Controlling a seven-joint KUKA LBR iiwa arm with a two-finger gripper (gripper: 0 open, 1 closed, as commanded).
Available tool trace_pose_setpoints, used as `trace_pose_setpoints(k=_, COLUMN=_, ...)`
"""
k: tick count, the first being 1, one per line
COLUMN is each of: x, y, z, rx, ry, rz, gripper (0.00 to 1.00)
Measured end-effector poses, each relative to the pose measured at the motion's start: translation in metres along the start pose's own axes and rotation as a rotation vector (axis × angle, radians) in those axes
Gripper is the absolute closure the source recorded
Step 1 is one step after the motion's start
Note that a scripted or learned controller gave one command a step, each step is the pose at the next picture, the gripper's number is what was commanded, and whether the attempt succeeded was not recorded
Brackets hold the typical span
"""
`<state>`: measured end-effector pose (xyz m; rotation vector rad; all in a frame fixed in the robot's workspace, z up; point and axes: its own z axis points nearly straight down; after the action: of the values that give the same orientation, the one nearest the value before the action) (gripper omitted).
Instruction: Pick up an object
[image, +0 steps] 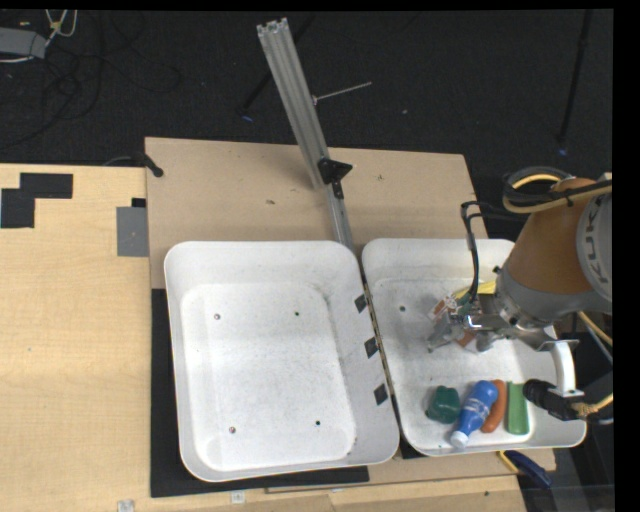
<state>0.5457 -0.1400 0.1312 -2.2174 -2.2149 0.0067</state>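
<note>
Gripper (452, 322) of the grey KUKA arm (560, 262) hangs low over the middle of the right bin (410, 282), its metal fingers pointing toward the bin's left half. Whether those fingers are parted or closed cannot be told from this angle, and a small reddish patch at the tip may be a piece of the tool or an object; the picture is too coarse to decide.

Objects lie in a cluster at the bin's near edge, just below and to the right of the fingertips and apart from them: a dark green block (442, 404), a blue bottle (474, 408) with a white cap lying tilted beside it, an orange piece (496, 408) touching the bottle's right side, and a green stick (516, 408) next to that, close to the right wall.

Bare white floor fills the bin's left and far portions between the gripper and the divider. Black clips (371, 347) line the seam where the right bin meets the left bin (262, 355).
</note>
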Motion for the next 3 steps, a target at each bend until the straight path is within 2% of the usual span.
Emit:
trace_pose_setpoints(k=1, x=0.0, y=0.001, z=0.039, rx=-0.008, ry=-0.002, rz=0.001, gripper=0.0)
trace_pose_setpoints(k=2, x=-0.001, y=0.001, z=0.029, rx=-0.007, ry=0.0, rz=0.008, gripper=1.0)
trace_pose_setpoints(k=3, x=0.009, y=-0.001, z=-0.022, rx=-0.01, ry=-0.002, rz=-0.003, gripper=1.0)
